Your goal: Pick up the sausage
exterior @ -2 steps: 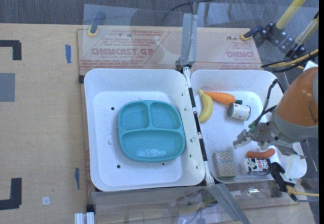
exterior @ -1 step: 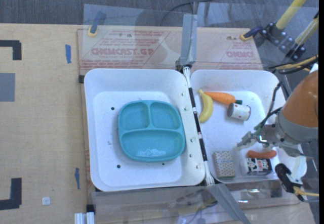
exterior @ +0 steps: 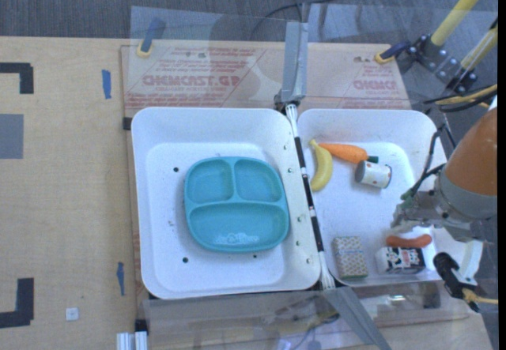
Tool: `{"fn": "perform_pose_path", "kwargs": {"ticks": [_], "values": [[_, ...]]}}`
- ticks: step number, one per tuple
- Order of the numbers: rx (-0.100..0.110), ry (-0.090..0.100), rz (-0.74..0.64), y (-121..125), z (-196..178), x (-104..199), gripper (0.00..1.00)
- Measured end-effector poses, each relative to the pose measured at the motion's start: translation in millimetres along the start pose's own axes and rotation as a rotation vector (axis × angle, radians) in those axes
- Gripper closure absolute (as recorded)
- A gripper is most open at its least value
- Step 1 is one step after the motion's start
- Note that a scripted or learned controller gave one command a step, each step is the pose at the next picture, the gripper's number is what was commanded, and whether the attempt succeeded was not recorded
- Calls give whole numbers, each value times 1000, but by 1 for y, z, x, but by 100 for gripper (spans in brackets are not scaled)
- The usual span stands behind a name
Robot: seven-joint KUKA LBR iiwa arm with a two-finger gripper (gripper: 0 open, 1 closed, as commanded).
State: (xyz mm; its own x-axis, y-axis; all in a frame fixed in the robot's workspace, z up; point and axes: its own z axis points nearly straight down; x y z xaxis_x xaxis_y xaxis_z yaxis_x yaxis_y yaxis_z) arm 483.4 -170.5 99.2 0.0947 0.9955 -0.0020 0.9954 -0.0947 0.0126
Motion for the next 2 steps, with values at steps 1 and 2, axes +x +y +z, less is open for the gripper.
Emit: {"fn": "perform_pose_path", "kwargs": {"ticks": [1, 2], "values": [[0, 0, 0, 0, 0, 0, 0], [7, 1, -8, -2, 11, 2, 0]]}}
